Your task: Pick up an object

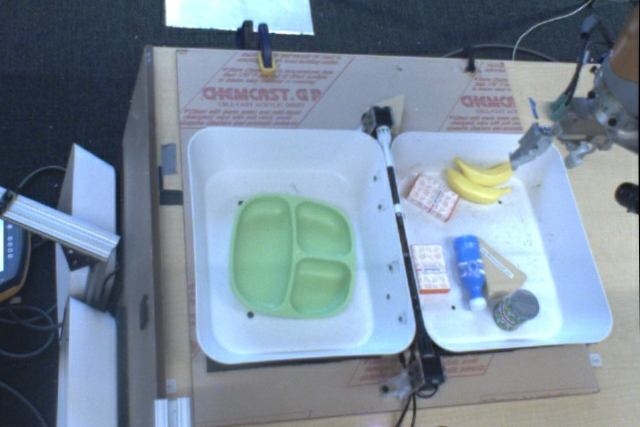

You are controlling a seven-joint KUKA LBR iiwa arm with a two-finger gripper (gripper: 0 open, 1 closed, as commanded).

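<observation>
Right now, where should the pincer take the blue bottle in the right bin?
Grip the blue bottle across its body, coming straight down. It lies flat, white cap toward the bin's near edge, with bare floor along its left side; a tan strip lies close on its right.

Evenly and brightly lit from above, faint soft shadows, whites of the bins [300,150] near overexposure, slightly soft, grainy, low-resolution detail.

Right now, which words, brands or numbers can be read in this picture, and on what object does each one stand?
"CHEMCAST GP": red print on the brown sheet under the bins, left side; printed again at the right, partly hidden.
Small red-and-white boxes: print too small to read.
Blue bottle: label unreadable.
Can: unreadable.
</observation>
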